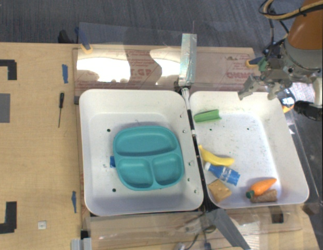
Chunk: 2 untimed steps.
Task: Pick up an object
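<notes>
While it hovers above the right bin's [294, 155] far corner, the gripper [261, 89] is spread wide, holding and touching nothing.

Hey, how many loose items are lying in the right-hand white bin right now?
5: a green block near the far-left corner; a yellow banana, blue tube and tan cube along the left wall; an orange carrot near front. Something may hide beneath it.

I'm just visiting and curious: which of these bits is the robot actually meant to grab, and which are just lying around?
For the job:
gripper
green block
banana
blue tube
brown cube
carrot

Just lying about:
teal divided tray
screwdriver on the bench
</notes>
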{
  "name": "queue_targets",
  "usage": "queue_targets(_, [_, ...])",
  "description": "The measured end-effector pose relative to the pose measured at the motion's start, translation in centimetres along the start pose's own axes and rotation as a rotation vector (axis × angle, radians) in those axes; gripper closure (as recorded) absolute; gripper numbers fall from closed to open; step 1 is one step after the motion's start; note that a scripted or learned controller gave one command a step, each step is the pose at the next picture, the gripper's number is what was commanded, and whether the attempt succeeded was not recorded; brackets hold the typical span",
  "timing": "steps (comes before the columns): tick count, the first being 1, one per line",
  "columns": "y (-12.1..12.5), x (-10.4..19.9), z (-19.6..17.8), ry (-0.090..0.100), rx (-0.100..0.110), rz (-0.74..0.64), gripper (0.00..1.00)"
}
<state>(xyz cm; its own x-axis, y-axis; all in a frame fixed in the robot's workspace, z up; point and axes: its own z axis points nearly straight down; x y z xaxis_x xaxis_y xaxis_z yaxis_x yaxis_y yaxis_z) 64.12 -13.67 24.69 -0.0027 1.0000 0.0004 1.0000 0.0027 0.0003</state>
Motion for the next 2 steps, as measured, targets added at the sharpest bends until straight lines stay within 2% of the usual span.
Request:
queue_targets(1, [-0.1,-2.3,8.0,0.0,0.009,-0.023,0.0])
queue_targets(2, [-5.3,1.8,15.9,-0.001,-0.006,-0.114,0.0])
